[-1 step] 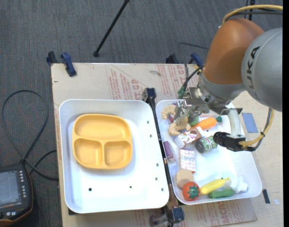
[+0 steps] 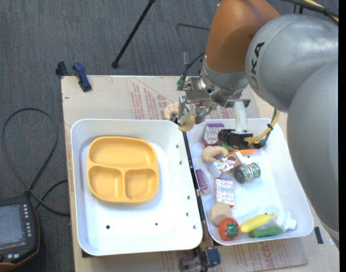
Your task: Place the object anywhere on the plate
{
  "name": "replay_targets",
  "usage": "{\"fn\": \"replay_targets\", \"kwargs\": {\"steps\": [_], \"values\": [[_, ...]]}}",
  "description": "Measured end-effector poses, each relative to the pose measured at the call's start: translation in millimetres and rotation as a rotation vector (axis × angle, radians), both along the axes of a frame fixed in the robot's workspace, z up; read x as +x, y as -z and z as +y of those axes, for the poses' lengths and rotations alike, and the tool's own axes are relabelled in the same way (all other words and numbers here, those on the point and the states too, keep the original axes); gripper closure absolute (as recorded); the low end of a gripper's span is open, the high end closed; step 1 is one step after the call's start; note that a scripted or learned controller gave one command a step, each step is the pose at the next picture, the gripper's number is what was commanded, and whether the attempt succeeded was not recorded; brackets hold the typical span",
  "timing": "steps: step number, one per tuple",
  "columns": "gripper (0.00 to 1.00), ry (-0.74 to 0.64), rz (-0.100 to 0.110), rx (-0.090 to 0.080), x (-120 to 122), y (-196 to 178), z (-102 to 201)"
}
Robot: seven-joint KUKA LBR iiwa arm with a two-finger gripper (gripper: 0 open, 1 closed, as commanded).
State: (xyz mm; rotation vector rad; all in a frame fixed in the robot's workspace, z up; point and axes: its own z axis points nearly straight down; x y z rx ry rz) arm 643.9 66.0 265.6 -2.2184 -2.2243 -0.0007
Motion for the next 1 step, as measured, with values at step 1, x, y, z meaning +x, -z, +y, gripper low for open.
{"fn": "replay_targets", "kwargs": {"steps": [1], "values": [[1.00,0.000,0.000,0.000,0.0,4.8,28.6]]}}
